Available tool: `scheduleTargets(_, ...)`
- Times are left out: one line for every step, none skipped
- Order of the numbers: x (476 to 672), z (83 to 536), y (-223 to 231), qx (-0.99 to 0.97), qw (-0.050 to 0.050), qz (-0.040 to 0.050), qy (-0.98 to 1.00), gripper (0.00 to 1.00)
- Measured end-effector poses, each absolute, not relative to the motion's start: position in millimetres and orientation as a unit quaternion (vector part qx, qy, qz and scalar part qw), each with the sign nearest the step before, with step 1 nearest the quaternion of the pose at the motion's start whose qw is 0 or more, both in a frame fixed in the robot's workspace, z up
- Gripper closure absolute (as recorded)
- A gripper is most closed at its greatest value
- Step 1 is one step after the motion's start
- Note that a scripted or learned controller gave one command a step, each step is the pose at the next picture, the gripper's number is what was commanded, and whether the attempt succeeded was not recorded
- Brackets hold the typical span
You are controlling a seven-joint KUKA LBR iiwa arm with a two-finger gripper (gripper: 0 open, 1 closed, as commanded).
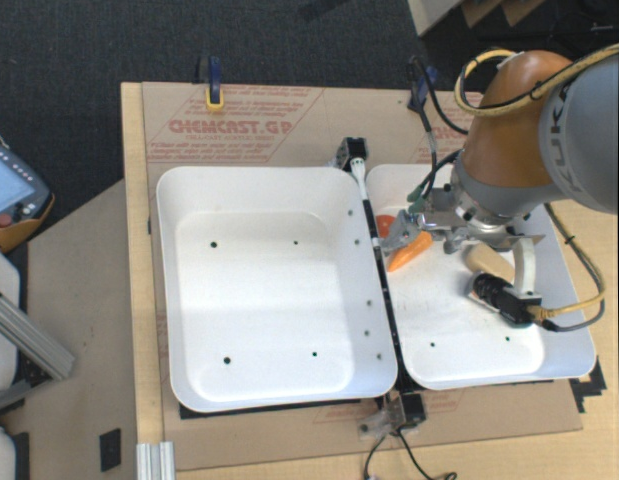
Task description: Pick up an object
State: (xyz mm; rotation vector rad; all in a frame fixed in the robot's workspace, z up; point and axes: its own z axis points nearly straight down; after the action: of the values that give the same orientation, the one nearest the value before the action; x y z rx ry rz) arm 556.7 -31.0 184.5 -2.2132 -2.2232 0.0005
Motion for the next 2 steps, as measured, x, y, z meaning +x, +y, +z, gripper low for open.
scheduleTargets(578.7, 185, 21, -0.705, 0.0, -0.0017, -0.709, 0.0)
scheduleTargets(578.4, 195, 17, -0.707, -0.001, -0.0015, -0.707, 1.0)
